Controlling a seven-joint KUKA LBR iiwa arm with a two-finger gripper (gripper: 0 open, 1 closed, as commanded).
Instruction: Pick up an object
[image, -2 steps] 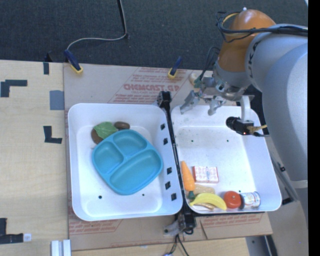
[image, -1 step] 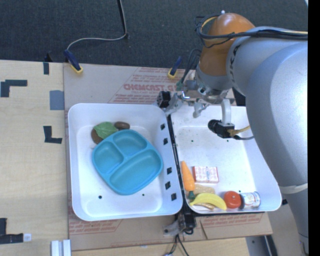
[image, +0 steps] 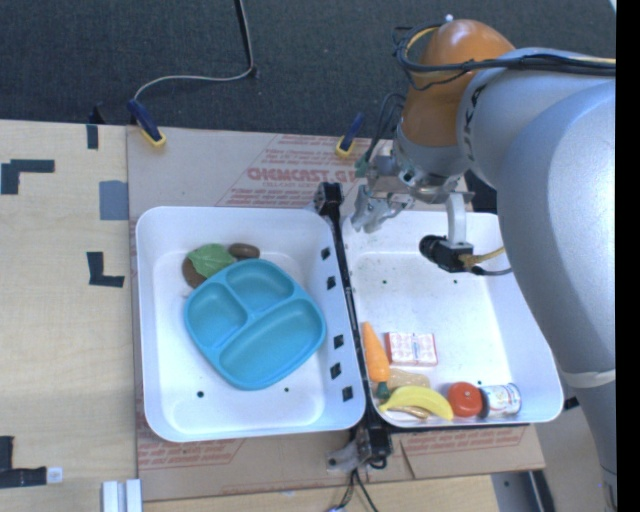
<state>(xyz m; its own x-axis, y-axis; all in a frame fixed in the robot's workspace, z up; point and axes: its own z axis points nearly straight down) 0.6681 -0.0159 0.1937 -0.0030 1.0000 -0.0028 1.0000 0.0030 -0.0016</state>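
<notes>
– Orange plastic carrot lies near the front of the right white bin, beside a yellow banana.
– The grey arm reaches over the bin's back edge, gripper pointing down. Grip? Cannot tell.

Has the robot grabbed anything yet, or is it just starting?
Nothing looks picked up yet. The gripper hangs over the far end of the right bin, with no object seen between its fingers. The carrot, banana and tomato lie at the near end. The whole pick is left to do.
</notes>
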